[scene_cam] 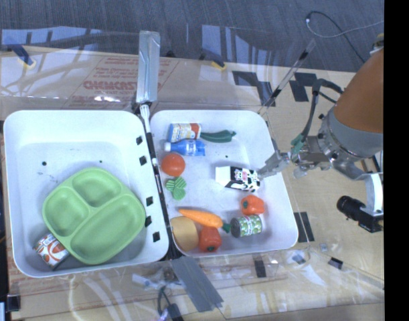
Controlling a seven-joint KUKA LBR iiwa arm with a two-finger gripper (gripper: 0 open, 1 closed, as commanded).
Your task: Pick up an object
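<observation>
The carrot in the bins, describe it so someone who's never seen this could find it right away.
Look in the right white bin, toward its near edge. The carrot lies there on its side between the green-labelled can and a tan round piece. It is the one long, tapered orange thing; its orange and red neighbours are rounded.

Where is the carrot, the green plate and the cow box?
carrot (200,217), camera view, middle of its orange body.
green plate (97,214), camera view, the ridge between its compartments.
cow box (238,178), camera view, its black-and-white top face.
</observation>
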